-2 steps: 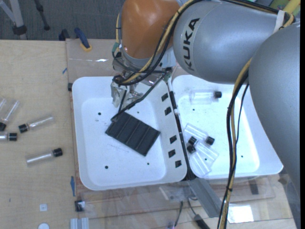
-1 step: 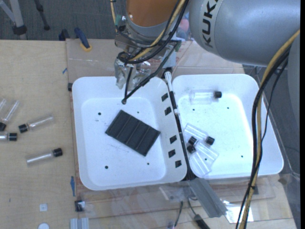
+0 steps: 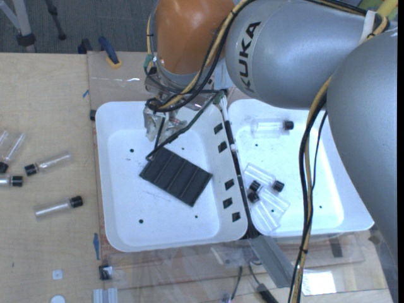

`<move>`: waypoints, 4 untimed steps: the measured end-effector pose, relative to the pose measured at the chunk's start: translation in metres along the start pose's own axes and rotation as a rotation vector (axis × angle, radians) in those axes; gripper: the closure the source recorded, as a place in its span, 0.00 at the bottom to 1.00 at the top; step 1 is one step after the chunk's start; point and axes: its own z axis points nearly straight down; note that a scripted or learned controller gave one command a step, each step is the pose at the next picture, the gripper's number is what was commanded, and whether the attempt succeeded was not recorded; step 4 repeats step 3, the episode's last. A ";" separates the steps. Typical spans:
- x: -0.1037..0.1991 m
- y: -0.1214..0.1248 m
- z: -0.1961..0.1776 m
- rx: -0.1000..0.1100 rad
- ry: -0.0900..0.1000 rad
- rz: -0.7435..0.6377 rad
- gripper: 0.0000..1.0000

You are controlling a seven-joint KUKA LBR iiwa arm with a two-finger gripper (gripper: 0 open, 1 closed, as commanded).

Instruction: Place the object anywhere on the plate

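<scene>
Your arm (image 3: 303, 49) looms nearest, reaching from the right, wrist pointing down over the left bin (image 3: 120, 226). End effector (image 3: 153, 126) hangs low; open or closed, you cannot tell. Black ridged plate (image 3: 176, 175) lies just below it, tilted. Clear vials (image 3: 268, 197) sit right, in the other bin.

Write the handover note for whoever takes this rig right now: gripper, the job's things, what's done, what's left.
Gripper: down in the left bin, at the upper corner of the black ribbed plate; finger state cannot be read from this angle, and no vial shows between them.
Plate: lies flat and tilted on the left bin's floor, nothing on it.
Objects: clear vials with black caps in the right bin, one near its top, a cluster at its left side. More vials lie loose on the bench to the left.
Done: no placement to see.
Left: get one vial onto the plate.
</scene>
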 end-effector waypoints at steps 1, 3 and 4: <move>0.008 -0.005 -0.080 0.004 -0.004 -0.212 1.00; 0.004 -0.003 -0.008 0.004 -0.004 -0.515 1.00; 0.004 -0.003 -0.008 0.004 -0.004 -0.515 1.00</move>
